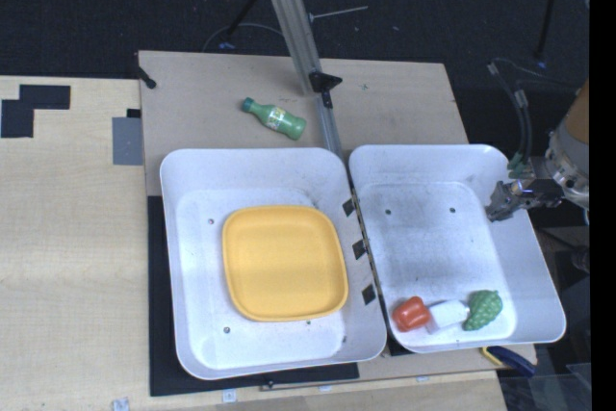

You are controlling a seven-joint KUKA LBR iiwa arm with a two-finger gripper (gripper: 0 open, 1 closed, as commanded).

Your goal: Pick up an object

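Note:
In the right bin (438, 236), near its front edge, lie a small red pepper-like toy (411, 313), a white block (448, 315) and a green bumpy toy (483, 309), close together. The gripper (502, 204) hangs at the right bin's right rim, well behind these objects, with the arm reaching in from the right. Nothing is seen between its fingers. A yellow square plate (284, 261) lies in the left bin (192, 207).
A green bottle (275, 118) lies on its side on the bench behind the left bin. A slanted aluminium post (296, 14) rises from between the bins at the back. Cables hang near the arm at the right.

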